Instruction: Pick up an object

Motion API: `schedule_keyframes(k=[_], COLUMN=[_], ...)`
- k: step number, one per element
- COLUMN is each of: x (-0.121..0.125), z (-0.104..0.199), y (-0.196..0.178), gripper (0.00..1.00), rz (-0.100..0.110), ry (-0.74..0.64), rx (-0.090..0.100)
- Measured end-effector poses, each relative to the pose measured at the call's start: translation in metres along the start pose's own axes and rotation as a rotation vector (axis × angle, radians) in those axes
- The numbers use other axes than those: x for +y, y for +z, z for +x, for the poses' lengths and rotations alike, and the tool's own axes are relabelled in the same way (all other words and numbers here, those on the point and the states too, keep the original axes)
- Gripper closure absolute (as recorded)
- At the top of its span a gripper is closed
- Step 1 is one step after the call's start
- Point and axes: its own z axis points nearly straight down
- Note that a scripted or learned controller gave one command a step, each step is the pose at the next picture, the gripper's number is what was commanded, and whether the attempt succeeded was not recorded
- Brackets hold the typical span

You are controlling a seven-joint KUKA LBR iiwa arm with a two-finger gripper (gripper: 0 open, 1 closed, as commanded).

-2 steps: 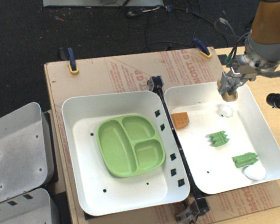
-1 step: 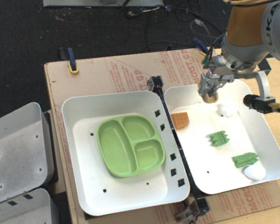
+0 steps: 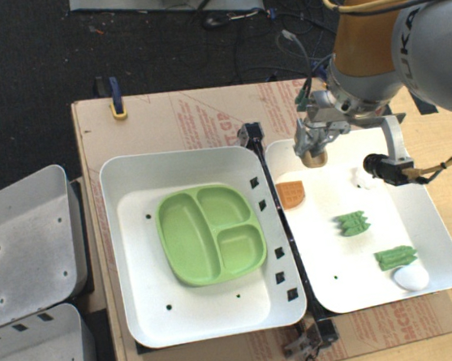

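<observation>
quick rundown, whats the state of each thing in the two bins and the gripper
green divided plate: flat in the left bin, right side up
orange piece: lying at the right bin's left edge
upper green piece: lying mid bin
lower green piece: lying beside the white object
white object: resting in the near right corner
gripper: above the bin's far end

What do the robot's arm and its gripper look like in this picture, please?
The arm is smooth grey, with a rounded orange band above the wrist and part of dark lettering on its casing. A pale cable loops over the orange part. The gripper is a small metallic grey unit with dark wires running along it.
</observation>
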Motion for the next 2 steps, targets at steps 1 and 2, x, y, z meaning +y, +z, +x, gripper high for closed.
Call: schedule_keyframes(k=[1,2], x=[0.001,0.008], z=[0.056,0.104], y=[0.016,0.026], gripper=[1.00,1.00], rz=[0.003,0.001], ry=[0.000,0.000], rx=[0.001,0.000])
